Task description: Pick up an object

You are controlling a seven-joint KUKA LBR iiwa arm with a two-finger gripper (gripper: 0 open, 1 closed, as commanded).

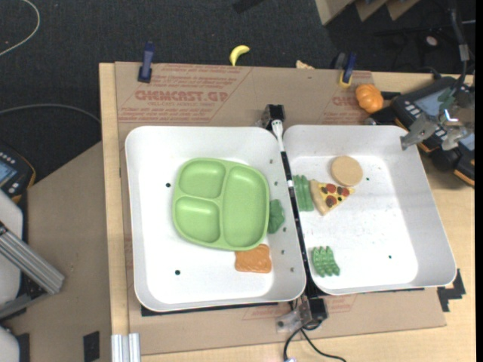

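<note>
The left white bin (147, 202) holds a green divided plate (223, 202), with an orange toy food piece (253, 260) at its near edge and a green leafy piece (276, 216) at its right side. In the right white bin (407, 225) lie a round tan bun (347, 170), a pizza slice (330, 196), a green strip (303, 192) along the left wall and a bunch of green beans (324, 260) near the front. My gripper (427, 131) hangs at the right bin's far right corner, away from all these pieces, with nothing seen in it.
An orange fruit (368, 96) and a yellow banana (239, 53) lie outside the bins at the back. Blue clamps (146, 62) hold the cardboard base. Dark equipment (423, 108) stands behind the right bin. The right bin's centre and right half are bare.
</note>
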